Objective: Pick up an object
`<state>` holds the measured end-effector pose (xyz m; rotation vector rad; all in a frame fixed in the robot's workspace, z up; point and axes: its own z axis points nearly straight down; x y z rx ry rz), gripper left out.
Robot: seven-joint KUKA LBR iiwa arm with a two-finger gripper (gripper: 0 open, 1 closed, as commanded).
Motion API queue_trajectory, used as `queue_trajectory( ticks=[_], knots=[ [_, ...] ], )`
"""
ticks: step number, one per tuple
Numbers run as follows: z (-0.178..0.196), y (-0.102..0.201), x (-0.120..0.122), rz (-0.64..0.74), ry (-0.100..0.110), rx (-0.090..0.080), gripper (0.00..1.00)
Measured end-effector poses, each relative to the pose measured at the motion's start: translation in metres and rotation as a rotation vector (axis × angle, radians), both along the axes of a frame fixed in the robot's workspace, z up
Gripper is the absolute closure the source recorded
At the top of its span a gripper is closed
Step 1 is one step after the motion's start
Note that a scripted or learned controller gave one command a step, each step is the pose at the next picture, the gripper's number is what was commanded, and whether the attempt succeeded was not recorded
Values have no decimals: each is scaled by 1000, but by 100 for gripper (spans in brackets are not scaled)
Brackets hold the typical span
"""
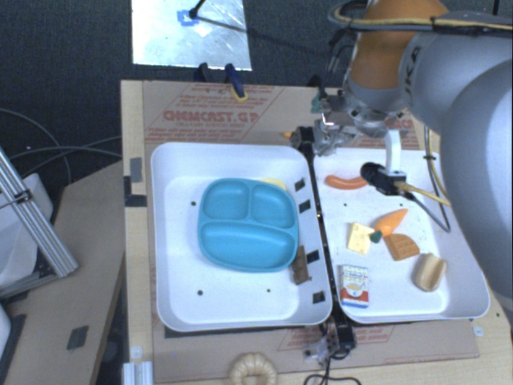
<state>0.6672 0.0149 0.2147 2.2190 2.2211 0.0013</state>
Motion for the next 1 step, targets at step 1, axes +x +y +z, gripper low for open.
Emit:
queue_trajectory(
  ticks=[1],
  knots=[
    [5,-8,-4,-1,0,0,100]
  ],
)
